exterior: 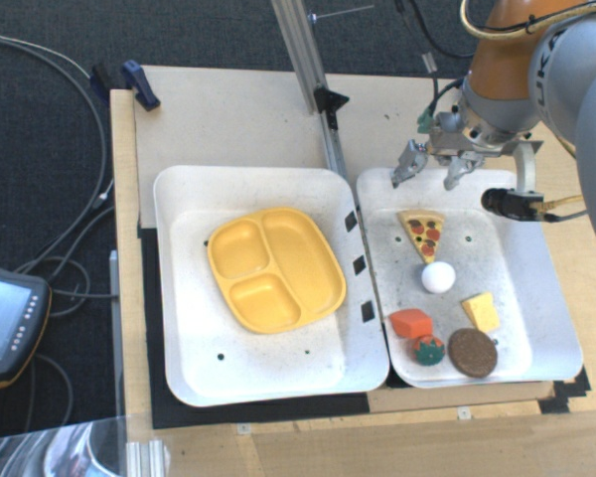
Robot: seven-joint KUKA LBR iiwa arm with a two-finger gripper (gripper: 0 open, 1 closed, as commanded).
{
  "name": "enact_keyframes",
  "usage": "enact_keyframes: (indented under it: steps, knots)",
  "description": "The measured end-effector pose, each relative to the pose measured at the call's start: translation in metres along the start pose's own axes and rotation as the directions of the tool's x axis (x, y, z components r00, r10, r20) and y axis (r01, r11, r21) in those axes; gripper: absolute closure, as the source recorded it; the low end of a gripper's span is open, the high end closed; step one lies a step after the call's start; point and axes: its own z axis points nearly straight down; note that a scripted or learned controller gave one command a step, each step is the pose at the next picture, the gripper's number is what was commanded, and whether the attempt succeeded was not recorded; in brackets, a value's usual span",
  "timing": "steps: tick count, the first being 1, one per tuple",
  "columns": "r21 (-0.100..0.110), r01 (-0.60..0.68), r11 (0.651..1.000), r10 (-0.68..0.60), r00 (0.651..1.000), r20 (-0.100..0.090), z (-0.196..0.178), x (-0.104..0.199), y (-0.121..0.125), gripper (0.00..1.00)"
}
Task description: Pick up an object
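Bench w/ two bins [179, 366]; tool [435, 174] open, empty, arm [536, 58] cut off at right.

We see the arm [566, 58] as a thick, rounded body in smooth light grey, with a glossy orange band [517, 43] bulging like a dome just above the wrist. Below the orange band sits a narrower grey metal wrist block, and from it two pale grey fingers [409, 162] splay downward, forming the jaws. Thin black cables loop beside the orange band, and a yellow-edged cable arcs over its top. A black cylindrical fitting [512, 204] hangs below the band on a pale bracket.
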Motion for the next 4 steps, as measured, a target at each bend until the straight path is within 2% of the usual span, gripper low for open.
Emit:
enact_keyframes:
  steps: [1, 2, 3, 4]
  knots:
    - [0.001, 0.002, 1.0, -0.002, 1.0, -0.001, 0.061, 0.007, 0.001, 0.0]
    - [-0.013, 0.003, 1.0, -0.003, 1.0, 0.003, 0.087, 0.007, 0.004, 0.0]
    - [-0.019, 0.003, 1.0, -0.003, 1.0, 0.002, 0.074, 0.008, 0.006, 1.0]
    - [-0.017, 0.002, 1.0, -0.002, 1.0, 0.001, 0.008, 0.007, 0.009, 1.0]
